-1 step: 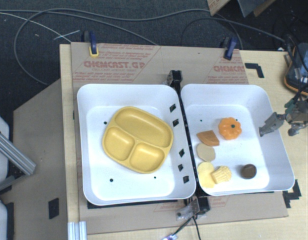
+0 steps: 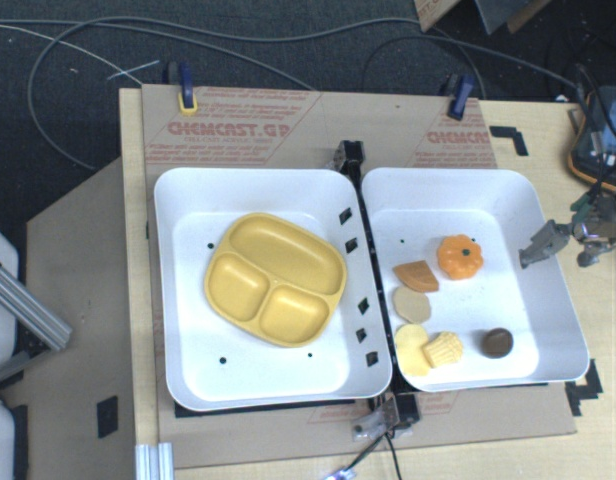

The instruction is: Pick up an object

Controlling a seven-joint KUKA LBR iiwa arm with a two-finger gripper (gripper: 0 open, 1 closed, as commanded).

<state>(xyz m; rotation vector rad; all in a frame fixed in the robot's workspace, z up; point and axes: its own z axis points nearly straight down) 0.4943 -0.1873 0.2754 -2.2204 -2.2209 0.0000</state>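
- The grey two-finger hand (image 2: 560, 240) sits at the right edge of the frame, just over the right rim of the right-hand shallow white bin (image 2: 533, 200). One grey finger pokes left over the rim; I honestly can't tell how wide it's open. Nothing is between the fingers, so it holds nothing.
- My guess is it's parked at the side so the camera gets a clean look at the bin before a pick.
- Closest candidate is the small orange toy pumpkin (image 2: 459, 257), left of the hand in the upper middle of that bin.
- Just left of it lies a tan-brown wedge-shaped piece (image 2: 416, 276), with a pale beige round piece (image 2: 413, 306) touching it from below.
- Lower down, a pale yellow disc (image 2: 411, 349) with a yellow ridged corn-like piece (image 2: 443, 349) resting against it; that pair looks awkward to grab cleanly.
- A dark brown round lump (image 2: 497, 342) sits alone at lower right, well apart from the others, so probably the easiest.
- The left-hand white bin (image 2: 178, 228) has a yellow three-compartment plastic plate (image 2: 275, 279), lying flat.
- Both bins sit side by side on the desk, black clips along the join.
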